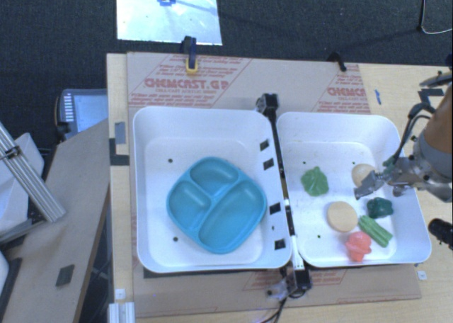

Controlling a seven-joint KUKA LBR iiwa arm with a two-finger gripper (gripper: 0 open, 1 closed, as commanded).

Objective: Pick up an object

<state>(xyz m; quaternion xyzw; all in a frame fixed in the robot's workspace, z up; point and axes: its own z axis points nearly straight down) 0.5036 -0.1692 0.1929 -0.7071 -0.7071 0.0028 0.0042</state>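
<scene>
Two bins sat side by side on the bench — the left bin (152,130) and the right bin (333,125), their inner walls touching along the middle. In the left bin lay a divided plate (216,205), near its centre. The right bin held six small toy foods: a leafy piece (315,181) toward the left, a round piece (362,172) to its right, a flat disc (342,216) in front of them, and — nearer the right wall — a dark lump (380,207), a long ridged piece (375,231) just before it, and a knobbly piece (358,245) nearest the front wall. The gripper (369,188) hung between the round piece and the dark lump.
</scene>
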